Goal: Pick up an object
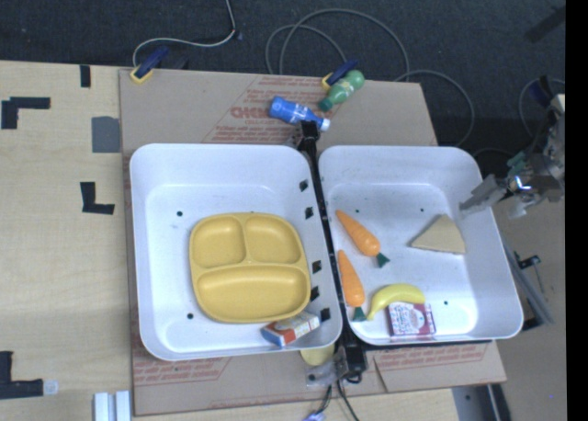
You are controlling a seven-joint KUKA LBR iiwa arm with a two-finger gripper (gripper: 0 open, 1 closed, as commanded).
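1. We see the gripper [514, 184] at the right bin's [478, 169] far right rim, above the edge, holding nothing; we cannot tell how it is set.
2. Candidates in that bin: tan wedge [439, 236] nearest, two carrots [357, 233], banana [395, 297], small red carton [410, 320].
3. We judge this the approach step, no grasp yet.
4. Next move calls for coming in over the wedge and descending.

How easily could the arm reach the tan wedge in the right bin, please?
Probably easily: the tan wedge lies flat near the right bin's right wall, nothing on it, with the gripper just beyond that rim.
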